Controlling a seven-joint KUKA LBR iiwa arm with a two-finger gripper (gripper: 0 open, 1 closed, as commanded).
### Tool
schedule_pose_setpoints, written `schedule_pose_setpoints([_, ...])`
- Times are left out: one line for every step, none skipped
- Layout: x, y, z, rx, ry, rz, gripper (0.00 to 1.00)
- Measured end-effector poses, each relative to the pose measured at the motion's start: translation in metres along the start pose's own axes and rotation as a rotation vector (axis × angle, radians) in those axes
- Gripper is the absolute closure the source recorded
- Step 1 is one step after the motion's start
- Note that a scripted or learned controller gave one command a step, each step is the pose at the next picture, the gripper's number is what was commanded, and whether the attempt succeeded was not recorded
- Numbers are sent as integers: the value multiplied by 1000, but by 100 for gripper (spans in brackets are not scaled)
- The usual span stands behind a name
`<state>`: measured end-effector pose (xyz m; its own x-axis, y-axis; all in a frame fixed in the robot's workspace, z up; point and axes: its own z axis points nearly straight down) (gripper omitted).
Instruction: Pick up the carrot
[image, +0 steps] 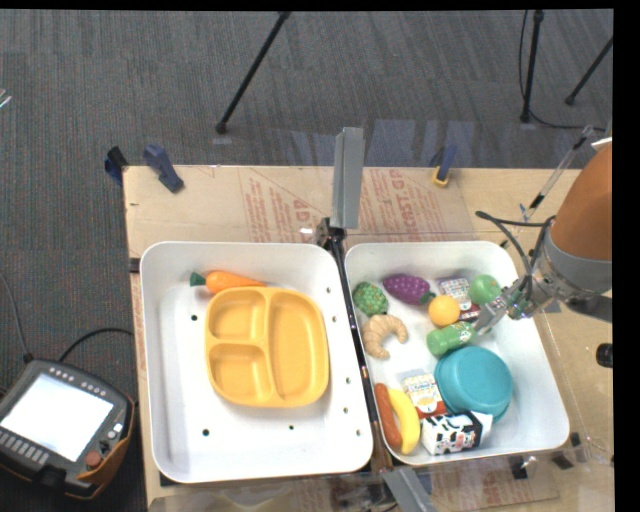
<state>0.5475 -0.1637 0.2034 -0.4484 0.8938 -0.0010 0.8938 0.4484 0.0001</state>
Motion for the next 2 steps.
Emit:
schedule_pose_setpoints([1, 0, 1, 2, 2, -2, 0])
schedule_pose_setpoints([27, 93, 98, -4, -1, 38, 0])
